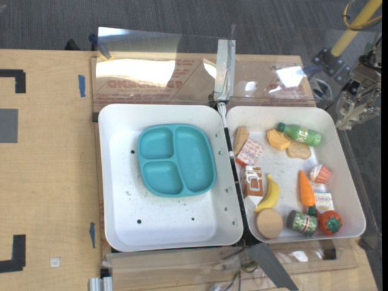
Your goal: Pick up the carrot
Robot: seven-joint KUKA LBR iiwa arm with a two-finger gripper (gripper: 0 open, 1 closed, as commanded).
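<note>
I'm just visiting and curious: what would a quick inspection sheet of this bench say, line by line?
Surface: two shallow white bins side by side, left bin and right bin, on a tan bench.
Job's things: carrot, orange, lying in the right bin between the banana and a small packet.
Clutter: teal divided plate in the left bin; in the right bin a green bottle, tomato, small can, round tan piece, boxes and bread-like pieces.
Grippers: metal parts at the right edge, above the right bin; fingers too unclear to judge.
Cables: yellow hose, top right.
Surroundings: dark carpet, clear panels behind the bins.
</note>
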